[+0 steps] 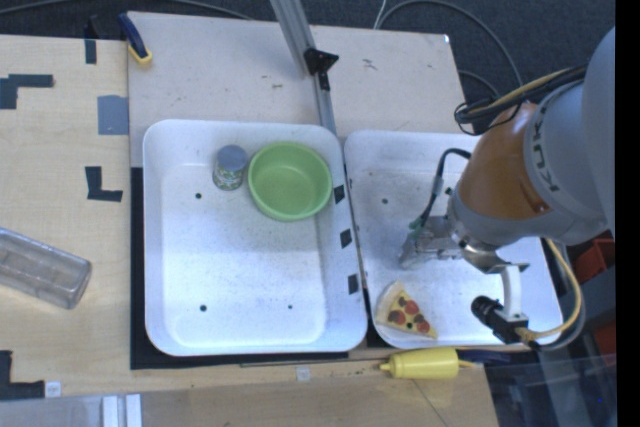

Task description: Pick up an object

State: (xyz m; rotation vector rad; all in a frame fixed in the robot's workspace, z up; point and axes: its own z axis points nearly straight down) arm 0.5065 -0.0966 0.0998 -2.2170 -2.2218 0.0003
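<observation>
My gripper [418, 251] is low over the middle of the right bin [385, 177], under the arm's orange band. A toy pizza slice [405, 310] lies flat in that bin's near left corner, a short way below the gripper and apart from it. Across the divider, the left bin [240, 305] holds a green bowl [289, 180] at its far right. A small grey-topped can [229, 167] stands right beside the bowl on its left. I see nothing between the gripper and the bin floor.
A yellow bottle [424, 364] lies on the bench just past the right bin's near rim. A clear plastic container [40, 267] rests on the bench at far left. A metal pole [285, 0] slants down to the bins' far divider.
</observation>
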